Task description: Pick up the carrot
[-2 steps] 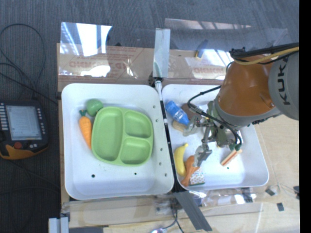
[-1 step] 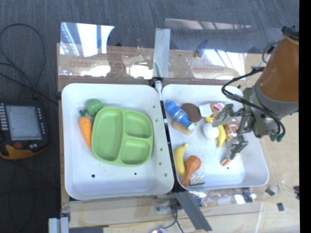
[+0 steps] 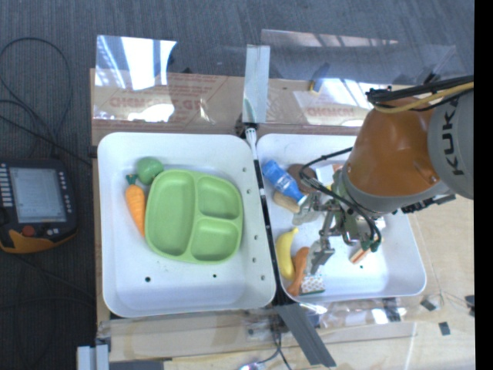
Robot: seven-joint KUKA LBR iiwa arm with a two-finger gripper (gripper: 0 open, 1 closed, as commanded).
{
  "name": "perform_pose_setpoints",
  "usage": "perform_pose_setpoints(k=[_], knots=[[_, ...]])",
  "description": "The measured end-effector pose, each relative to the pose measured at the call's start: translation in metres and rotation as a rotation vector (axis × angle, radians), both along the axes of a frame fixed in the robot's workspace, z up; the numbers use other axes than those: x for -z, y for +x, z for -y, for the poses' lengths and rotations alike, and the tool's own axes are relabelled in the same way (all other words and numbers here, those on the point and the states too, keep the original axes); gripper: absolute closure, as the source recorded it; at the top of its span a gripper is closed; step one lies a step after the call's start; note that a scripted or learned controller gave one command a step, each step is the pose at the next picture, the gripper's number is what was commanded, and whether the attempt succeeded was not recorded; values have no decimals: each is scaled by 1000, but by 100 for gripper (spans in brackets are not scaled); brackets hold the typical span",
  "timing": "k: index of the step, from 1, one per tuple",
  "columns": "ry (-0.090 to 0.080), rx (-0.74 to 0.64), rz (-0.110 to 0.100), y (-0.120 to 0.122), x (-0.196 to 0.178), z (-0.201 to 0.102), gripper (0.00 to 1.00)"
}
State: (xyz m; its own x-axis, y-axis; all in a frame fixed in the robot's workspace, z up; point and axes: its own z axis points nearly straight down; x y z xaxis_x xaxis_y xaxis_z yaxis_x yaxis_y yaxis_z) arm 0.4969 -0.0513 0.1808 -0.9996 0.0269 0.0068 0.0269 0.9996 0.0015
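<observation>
Your arm (image 3: 393, 156) fills the frame's right, its gripper (image 3: 322, 254) low in the right bin (image 3: 408, 276); I can't tell what it's got. You're mid-approach: the carrot (image 3: 135, 206) lies in the left bin (image 3: 115, 284), beside the green plate (image 3: 192, 214), long axis vertical, greens up. Cross left next.

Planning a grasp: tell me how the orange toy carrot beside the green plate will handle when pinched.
The orange toy carrot looks like smooth moulded plastic, so probably stiff, light and somewhat slippery. Its rounded taper may let it roll or squirt out. It lies against the green divided plate, limiting finger room there.
</observation>
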Motion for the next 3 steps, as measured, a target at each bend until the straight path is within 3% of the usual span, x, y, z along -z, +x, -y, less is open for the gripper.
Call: perform_pose_setpoints(k=[1, 2, 3], knots=[[-4, -136, 19, -11, -129, 19, 0], [1, -400, 4, 8, -47, -11, 0], [-2, -454, 12, 5, -93, 36, 0]])
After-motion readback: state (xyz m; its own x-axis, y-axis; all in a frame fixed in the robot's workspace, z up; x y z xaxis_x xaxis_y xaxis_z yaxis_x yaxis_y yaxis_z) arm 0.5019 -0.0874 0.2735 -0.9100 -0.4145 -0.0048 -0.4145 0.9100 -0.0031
